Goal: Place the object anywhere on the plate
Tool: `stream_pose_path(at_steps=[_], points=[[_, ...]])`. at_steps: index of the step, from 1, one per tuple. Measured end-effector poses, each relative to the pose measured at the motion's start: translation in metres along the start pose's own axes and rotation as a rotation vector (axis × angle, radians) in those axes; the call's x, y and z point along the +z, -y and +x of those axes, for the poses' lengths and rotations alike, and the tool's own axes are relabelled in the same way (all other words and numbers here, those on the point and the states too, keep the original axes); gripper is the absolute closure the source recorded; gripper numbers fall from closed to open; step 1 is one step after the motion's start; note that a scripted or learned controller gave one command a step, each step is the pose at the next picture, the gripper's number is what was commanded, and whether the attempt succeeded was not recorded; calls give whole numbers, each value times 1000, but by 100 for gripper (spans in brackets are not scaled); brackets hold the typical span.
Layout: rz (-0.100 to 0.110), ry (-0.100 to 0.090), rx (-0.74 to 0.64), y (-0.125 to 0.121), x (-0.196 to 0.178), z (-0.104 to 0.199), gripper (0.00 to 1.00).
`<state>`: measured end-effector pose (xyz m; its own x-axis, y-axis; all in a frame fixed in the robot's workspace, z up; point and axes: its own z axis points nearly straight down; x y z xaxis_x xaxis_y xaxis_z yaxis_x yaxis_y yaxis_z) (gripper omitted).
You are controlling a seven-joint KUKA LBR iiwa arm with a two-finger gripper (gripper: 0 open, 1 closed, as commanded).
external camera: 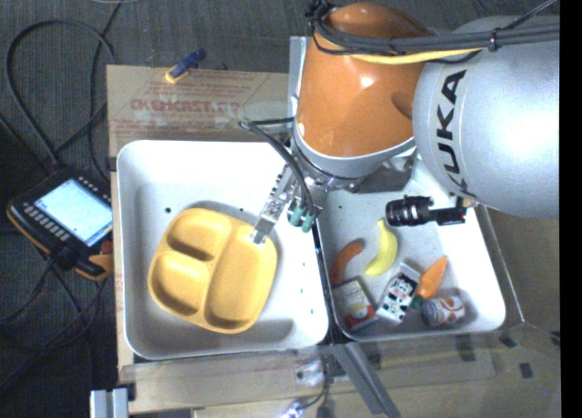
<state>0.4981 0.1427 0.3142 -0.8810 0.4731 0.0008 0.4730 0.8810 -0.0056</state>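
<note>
The arm reaches over the seam between the two white bins, its orange band and grey body covering the upper middle of the view. The gripper (266,223) hangs over the left bin (136,180), its tip at the upper right rim of the yellow three-compartment plate (214,268). Whether the pincer is wide or narrow cannot be told; nothing can be made out between its tips. The plate lies flat in the left bin with nothing visible in its compartments.

The right bin (486,303) holds the loose objects: a banana (383,251), a reddish sausage-shaped piece (345,260) just beside it, a small carton (354,302), a black-and-white box (397,296), a carrot (434,277) and a can lying on its side (443,309). All rest well apart from the plate

A handheld controller with a lit screen (65,216) lies on the floor left of the bench
</note>
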Motion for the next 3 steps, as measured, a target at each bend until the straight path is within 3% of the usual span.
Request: stream_pose_path(at_steps=[1, 2, 3], points=[[-4, 3, -167, 21, -97, 3, 100], [-1, -2, -242, 48, 60, -10, 100], [-15, 11, -259, 33, 216, -7, 100]])
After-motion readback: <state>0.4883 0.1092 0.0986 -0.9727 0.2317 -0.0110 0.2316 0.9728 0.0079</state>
